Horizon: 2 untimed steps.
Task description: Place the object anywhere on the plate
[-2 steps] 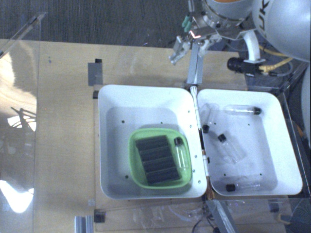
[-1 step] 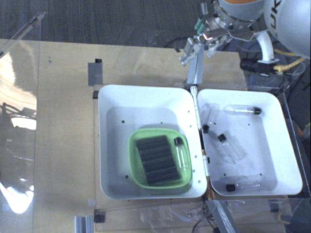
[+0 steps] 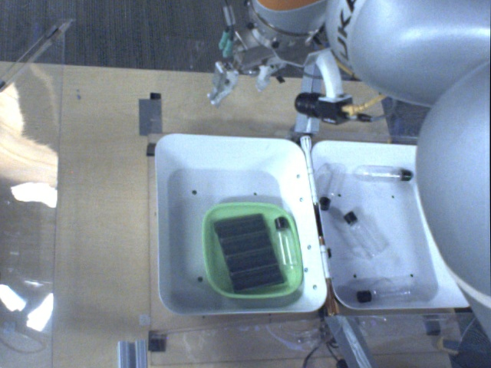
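The two-finger metal gripper (image 3: 244, 81) hung high over the bench behind the bins, its fingers apart and holding nothing. A clear plastic bottle with a black cap (image 3: 285, 245) already lay on the square green plate (image 3: 211, 271) in the left white bin (image 3: 165, 228), beside a dark ridged pad (image 3: 247, 253). To finish well, the arm should keep clear and not bump the plate
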Tool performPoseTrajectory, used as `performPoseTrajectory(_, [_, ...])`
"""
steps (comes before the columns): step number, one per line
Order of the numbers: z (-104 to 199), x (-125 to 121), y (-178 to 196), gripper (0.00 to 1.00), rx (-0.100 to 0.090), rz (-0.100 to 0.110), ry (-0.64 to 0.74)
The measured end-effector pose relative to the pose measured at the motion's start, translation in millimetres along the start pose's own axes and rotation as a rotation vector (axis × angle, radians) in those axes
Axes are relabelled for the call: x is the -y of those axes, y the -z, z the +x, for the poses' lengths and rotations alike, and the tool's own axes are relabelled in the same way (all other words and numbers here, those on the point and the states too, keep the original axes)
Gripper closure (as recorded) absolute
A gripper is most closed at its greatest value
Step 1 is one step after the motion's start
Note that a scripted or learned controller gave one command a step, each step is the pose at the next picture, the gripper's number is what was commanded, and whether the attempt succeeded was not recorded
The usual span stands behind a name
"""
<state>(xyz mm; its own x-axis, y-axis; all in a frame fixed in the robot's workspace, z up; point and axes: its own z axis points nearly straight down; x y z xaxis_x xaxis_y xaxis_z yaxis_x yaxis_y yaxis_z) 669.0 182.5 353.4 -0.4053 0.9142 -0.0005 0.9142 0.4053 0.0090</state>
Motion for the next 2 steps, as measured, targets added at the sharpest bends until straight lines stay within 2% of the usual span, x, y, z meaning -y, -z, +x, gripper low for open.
performPoseTrajectory(1, [-78.7, 57.0, 85.6, 0.0, 0.004, -0.006, -0.036])
performPoseTrajectory(2, [-27.7, 12.5, -8.0, 0.0, 0.0, 0.004, 0.147])
